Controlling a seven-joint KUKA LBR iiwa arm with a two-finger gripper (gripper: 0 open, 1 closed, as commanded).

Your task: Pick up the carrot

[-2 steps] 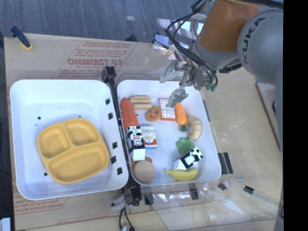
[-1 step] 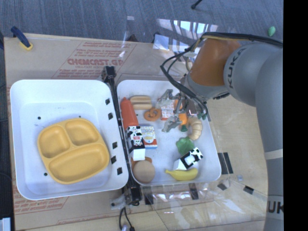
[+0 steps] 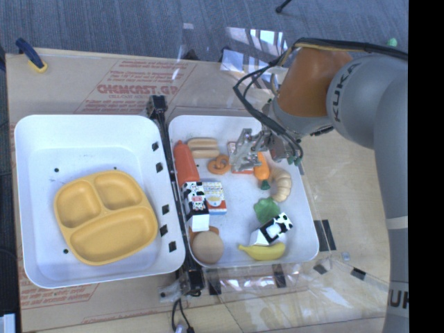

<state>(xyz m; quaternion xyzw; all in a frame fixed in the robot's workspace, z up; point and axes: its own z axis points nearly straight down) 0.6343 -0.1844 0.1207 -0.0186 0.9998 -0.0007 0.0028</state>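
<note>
Arm: the grey arm (image 3: 361,109) with its orange band is seen reaching in from the right over the right bin (image 3: 305,217).
End effector: the end effector (image 3: 244,159) is lowered into the far part of the right bin; whether it is apart or together cannot be told.
Carrot: the carrot (image 3: 262,170), small and orange with a green tip, is seen lying in the right bin just beside the end effector, on its right side, partly covered by it; a grip on it cannot be made out.
Near the carrot: a croissant (image 3: 282,185) lies just to its right, a pretzel (image 3: 218,164) on the end effector's other side.
Right bin, other contents: a long sausage (image 3: 184,164), a bun (image 3: 202,146), a banana (image 3: 263,252).
Left bin: a yellow divided plate (image 3: 104,217) is held in the left bin (image 3: 41,137).
Desk: both bins are borne side by side on the desk (image 3: 90,82).
</note>
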